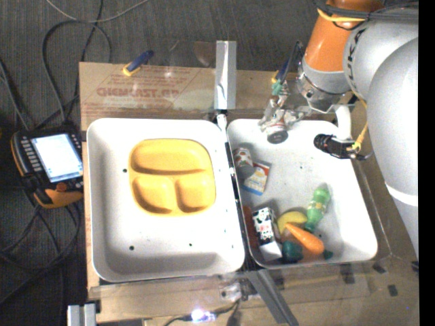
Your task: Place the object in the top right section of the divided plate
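Note:
The yellow divided plate lies in the left white bin, with one long section at its far side and two smaller ones at its near side. Nothing rests on the plate. My gripper hangs over the far left corner of the right bin, just above the bin floor. It is well away from the plate. The nearest objects are a small can-like item and an orange and white carton, both below and left of the gripper.
In the near part of the right bin lie a cow-patterned carton, a yellow piece, a carrot, a green bottle and a teal item. A pendant sits left of the bench.

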{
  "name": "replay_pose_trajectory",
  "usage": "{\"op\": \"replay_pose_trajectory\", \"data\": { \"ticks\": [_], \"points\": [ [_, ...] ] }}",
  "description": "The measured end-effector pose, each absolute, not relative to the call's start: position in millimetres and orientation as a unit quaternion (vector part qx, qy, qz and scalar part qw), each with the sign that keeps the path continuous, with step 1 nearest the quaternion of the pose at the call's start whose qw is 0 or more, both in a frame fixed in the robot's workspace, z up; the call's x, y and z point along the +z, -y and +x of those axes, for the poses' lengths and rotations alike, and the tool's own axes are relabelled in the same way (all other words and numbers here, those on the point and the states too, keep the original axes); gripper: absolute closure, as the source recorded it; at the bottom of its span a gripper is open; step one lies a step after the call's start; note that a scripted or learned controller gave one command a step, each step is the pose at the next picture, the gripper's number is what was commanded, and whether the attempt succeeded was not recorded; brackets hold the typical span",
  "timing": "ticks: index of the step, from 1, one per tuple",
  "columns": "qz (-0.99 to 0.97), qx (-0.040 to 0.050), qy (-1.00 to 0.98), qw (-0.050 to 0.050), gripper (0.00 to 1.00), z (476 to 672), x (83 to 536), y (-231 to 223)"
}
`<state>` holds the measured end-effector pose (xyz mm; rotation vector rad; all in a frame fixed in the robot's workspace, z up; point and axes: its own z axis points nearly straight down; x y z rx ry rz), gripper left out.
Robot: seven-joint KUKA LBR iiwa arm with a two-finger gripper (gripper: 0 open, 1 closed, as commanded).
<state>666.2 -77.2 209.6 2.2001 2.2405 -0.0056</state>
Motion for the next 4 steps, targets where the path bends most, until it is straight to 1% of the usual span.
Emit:
{"op": "replay_pose_trajectory", "data": {
  "ticks": [1,2,3,4],
  "points": [
    [0.655,-0.0019,-0.756,0.002,1.00,668.6,305.3,10.5],
    [0.703,-0.0026,-0.711,0.000,1.00,581.6,239.5,-4.1],
    [0.671,-0.0028,-0.741,0.001,1.00,662.0,236.5,-27.1],
    [0.664,-0.0013,-0.747,0.000,1.00,668.3,292.3,-53.4]
  ]
}}
